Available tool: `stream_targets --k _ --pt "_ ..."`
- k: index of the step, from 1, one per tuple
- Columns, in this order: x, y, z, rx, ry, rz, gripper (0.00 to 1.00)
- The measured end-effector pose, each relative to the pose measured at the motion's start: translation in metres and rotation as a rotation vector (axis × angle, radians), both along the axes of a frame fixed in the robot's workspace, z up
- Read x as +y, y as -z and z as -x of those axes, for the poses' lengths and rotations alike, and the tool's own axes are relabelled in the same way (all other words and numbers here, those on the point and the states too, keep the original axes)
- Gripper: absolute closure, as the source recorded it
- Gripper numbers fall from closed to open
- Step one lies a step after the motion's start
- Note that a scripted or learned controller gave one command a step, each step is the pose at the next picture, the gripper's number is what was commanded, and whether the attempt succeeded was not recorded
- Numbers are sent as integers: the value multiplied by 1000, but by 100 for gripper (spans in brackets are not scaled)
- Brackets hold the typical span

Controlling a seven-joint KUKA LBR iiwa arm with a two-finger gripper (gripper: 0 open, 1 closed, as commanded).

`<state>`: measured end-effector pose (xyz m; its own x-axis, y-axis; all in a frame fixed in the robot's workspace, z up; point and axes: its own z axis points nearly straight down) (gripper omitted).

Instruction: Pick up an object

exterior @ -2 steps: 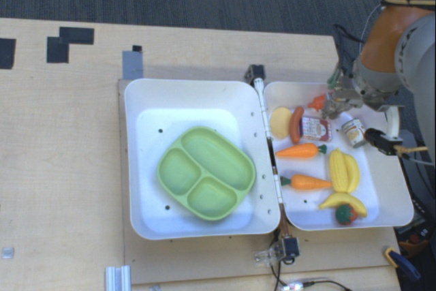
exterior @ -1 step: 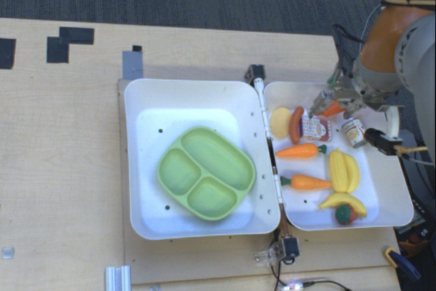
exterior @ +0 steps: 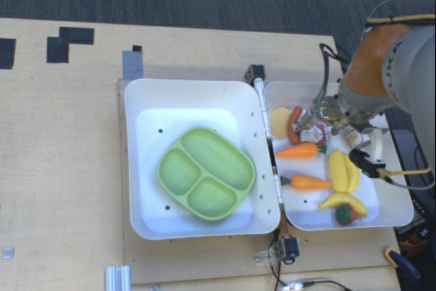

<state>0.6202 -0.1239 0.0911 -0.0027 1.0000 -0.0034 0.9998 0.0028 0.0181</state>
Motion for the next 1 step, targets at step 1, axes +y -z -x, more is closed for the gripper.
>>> stream_targets --k 1 --pt "-1 -13 -2 -8 -2 3 100"
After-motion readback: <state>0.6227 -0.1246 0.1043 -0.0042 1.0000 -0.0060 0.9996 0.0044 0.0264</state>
